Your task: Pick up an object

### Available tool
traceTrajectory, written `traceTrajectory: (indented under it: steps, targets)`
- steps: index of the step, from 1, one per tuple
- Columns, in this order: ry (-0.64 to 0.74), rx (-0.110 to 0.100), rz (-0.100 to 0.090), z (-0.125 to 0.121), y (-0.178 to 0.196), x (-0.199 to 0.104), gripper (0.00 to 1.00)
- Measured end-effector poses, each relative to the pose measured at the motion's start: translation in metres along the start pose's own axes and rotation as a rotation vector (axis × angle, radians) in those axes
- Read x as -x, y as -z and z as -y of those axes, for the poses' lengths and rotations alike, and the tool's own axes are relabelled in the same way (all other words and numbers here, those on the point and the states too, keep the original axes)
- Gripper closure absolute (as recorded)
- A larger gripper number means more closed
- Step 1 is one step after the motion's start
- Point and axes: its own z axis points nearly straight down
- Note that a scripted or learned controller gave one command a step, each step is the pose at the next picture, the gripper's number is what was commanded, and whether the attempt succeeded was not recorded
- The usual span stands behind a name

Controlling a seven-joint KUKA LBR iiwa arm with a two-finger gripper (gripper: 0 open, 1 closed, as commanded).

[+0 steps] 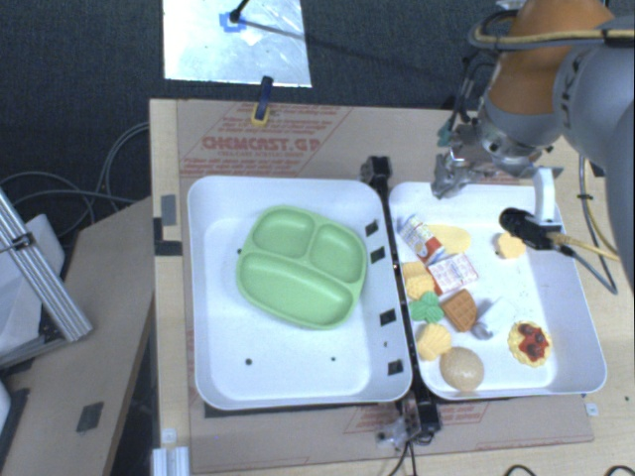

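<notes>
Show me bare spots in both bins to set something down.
Left bin: bare floor between the green plate and near wall. Right bin: bare patch between the yellow piece and the red-topped tart. Crowded along its left wall, in the toy food pile.

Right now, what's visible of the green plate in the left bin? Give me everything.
The green plate is a pale green, rounded-rectangle dish that looks like matte plastic. Raised ridges split it into three compartments: one long one along its near side and two smaller ones on its far side. It lies flat and right way up, turned at a slant to the walls, around the middle of the left bin. It rests on the white bin floor, apart from all four walls, and nothing else touches it.
</notes>
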Motion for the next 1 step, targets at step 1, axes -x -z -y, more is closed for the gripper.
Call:
traceTrajectory:
  steps: [1]
  targets:
    - [-0.005,-0.001,0.001,0.0095,0.0024,0.003,1.0]
